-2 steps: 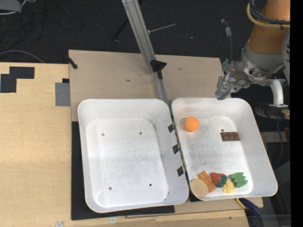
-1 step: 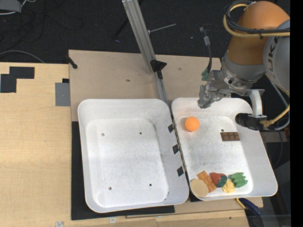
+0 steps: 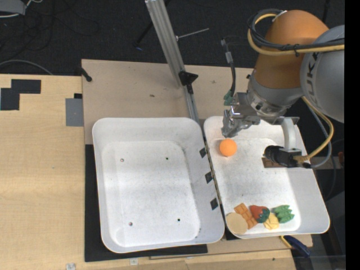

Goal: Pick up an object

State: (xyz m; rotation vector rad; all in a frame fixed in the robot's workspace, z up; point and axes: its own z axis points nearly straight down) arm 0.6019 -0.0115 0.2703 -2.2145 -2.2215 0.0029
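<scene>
An orange ball [image 3: 228, 148] lies in the right bin [image 3: 264, 179], near its far left corner. My gripper [image 3: 229, 129] hangs just above and behind the ball, its metal fingers pointing down toward the bin floor, with nothing visibly between them. At the near edge of the same bin sits a small cluster: a tan disc [image 3: 237, 223], an orange piece [image 3: 244, 212], a red piece [image 3: 259, 212], a yellow piece [image 3: 271, 222] and a green piece [image 3: 283, 213].
The left bin [image 3: 147, 184] is beside it, separated by a ridge with black clips [image 3: 208, 176]. A slanted aluminium rail [image 3: 169, 49] rises behind the bins. A black fitting [image 3: 280, 155] with cables sits at the right bin's right side.
</scene>
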